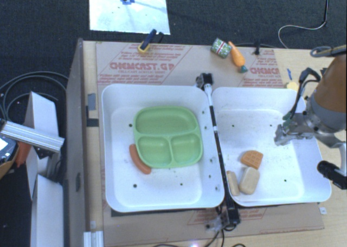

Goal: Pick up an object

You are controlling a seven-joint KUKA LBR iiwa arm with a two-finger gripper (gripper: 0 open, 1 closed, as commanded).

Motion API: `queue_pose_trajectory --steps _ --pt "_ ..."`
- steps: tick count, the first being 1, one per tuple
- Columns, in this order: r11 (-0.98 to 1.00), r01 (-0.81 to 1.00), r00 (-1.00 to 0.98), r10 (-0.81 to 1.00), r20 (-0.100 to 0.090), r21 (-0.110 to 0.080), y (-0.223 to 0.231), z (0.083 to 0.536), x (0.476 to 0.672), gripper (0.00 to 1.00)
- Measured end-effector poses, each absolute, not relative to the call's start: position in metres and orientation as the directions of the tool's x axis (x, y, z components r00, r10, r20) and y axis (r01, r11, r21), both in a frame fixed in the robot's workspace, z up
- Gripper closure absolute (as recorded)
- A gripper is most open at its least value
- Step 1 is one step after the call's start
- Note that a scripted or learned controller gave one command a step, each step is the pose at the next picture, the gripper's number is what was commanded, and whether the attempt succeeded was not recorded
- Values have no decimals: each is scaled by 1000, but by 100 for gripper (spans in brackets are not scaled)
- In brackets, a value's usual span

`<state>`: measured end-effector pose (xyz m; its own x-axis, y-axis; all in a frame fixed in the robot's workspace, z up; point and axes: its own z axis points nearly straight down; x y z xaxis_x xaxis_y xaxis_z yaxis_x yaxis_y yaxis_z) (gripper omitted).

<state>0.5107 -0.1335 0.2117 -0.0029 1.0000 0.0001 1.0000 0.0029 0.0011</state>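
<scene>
Hovering over the right bin (271,108), my pincer (283,135) sits above the waffle (251,158); I cannot tell its state.

My two shallow white bins (162,200) look like smooth, slightly glossy plastic. The green divided tray (167,135) seems matt plastic. Beneath them lies printed brown cardboard (179,62), dull and papery.
</scene>
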Motion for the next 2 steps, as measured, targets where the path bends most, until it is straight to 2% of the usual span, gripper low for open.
queue_pose_trajectory --steps 1,2 --pt "2 1000 -2 1000 -1 11 -91 99 519 0" --pt "0 1000 0 1000 0 2 -97 130 517 0"
